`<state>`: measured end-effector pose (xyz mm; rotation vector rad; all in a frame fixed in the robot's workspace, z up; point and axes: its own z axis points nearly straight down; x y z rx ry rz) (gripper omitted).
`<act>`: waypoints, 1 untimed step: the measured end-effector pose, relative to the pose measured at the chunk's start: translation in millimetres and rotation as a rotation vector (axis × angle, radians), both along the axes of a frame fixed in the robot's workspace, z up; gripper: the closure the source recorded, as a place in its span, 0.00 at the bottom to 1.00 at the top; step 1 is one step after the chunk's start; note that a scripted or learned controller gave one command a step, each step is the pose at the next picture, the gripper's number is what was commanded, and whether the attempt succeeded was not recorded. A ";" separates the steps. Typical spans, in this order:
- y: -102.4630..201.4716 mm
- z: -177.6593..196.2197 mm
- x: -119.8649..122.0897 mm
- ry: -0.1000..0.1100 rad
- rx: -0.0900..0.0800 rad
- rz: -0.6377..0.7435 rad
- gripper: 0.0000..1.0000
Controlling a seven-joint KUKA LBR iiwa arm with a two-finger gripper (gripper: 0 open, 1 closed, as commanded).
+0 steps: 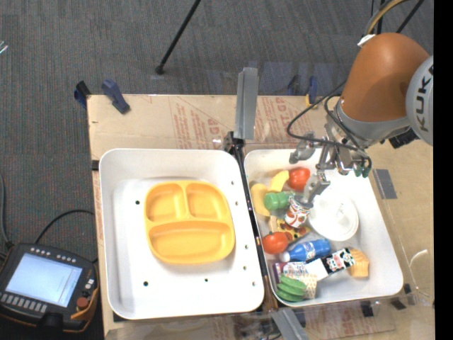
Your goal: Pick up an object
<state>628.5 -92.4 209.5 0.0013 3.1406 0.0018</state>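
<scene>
While hanging with the tool (320,183) close above the small bottle (297,210), standing in the crowded right bin (379,250) between white lid (334,218) and green pepper (277,202), seems aimed there for picking; cannot tell how wide open, nor confirm any grip.

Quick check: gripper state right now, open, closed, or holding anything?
Gripper: over the right bin; open or shut cannot be told.
</scene>
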 end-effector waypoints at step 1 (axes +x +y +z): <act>10.8 -107.0 -6.1 -0.006 0.000 0.020 0.00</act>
